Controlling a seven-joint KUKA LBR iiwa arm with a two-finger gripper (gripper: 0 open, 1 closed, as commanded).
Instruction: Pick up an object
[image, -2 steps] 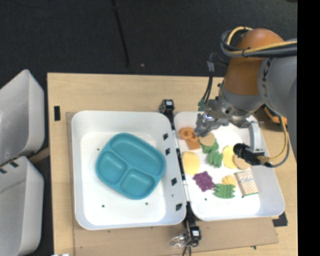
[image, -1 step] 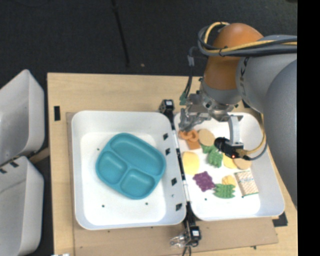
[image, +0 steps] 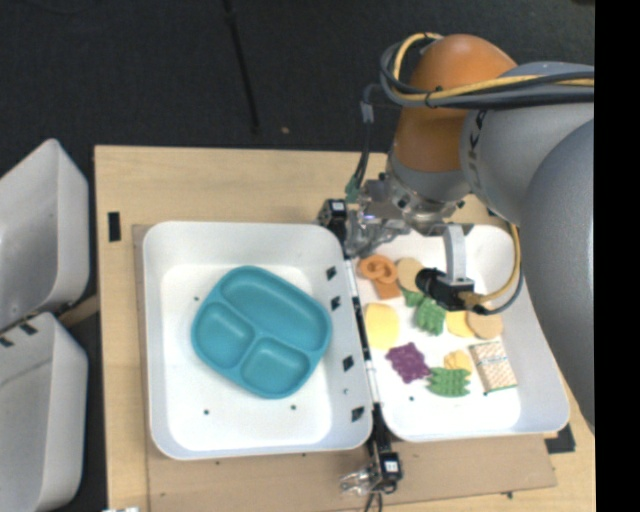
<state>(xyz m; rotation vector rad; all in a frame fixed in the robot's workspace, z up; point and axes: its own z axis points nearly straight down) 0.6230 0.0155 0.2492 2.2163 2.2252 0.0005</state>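
My gripper (image: 371, 234) hangs over the far left corner of the right bin (image: 535, 400), just above an orange ring-shaped toy (image: 378, 270). A beige piece (image: 408, 271) lies next to that ring. Nearer the front lie a yellow piece (image: 381, 325), a green leafy piece (image: 431, 316), a purple grape bunch (image: 407, 361), a second green piece (image: 447, 381) and a small patterned box (image: 492, 365). The wrist hides the gripper's tips.
The left bin (image: 170, 400) holds a blue divided plate (image: 261, 330). A tan disc (image: 486, 325) and a yellow slice (image: 459, 323) lie under the arm's cable. The divider between the bins (image: 356, 340) runs beside the gripper. The grey arm (image: 540, 160) covers the right bin's far side.
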